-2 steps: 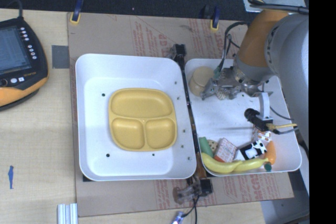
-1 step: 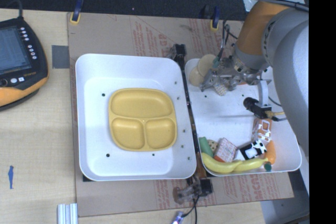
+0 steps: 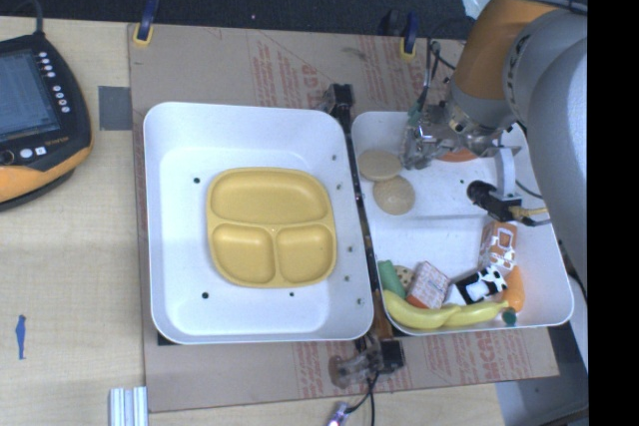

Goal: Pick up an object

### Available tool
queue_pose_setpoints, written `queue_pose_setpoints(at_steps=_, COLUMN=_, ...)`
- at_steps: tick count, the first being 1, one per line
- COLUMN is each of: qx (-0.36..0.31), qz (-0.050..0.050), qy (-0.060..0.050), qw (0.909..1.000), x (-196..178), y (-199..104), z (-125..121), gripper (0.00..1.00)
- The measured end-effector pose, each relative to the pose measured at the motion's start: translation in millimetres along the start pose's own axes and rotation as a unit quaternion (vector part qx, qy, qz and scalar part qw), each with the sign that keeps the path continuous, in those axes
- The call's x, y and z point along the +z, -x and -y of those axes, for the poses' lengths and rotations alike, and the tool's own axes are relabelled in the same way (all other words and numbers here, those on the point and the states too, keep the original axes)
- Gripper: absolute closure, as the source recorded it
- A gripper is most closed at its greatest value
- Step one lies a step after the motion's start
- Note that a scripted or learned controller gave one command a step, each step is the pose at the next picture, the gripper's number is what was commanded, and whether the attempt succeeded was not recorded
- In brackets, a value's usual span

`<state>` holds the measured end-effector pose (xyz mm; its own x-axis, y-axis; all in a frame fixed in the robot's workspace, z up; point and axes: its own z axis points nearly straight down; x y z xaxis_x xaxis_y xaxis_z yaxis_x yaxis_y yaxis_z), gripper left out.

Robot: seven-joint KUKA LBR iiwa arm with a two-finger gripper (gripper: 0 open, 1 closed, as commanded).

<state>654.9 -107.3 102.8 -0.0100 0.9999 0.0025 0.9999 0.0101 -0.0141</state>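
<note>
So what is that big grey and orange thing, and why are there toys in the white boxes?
That is a robot arm, seen by one camera looking down from above. Its job is to pick up an object. Its gripper, which works like a hand, is down in the right bin, near two round tan discs. A toy banana and small toys lie at that bin's front. The left bin holds a yellow divided plate. I can't tell whether the gripper is holding anything.

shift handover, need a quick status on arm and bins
Tool low at right bin far end, beside two tan discs. Nothing seen held. Banana, toys clustered near edge. Left bin: yellow tray.
</note>
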Motion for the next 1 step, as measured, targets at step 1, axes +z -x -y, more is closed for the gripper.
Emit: queue_pose_setpoints(at_steps=1, qx=0.0, qz=0.0, qy=0.0, qw=1.0, x=0.1, y=0.1, z=0.1, gripper=0.0)
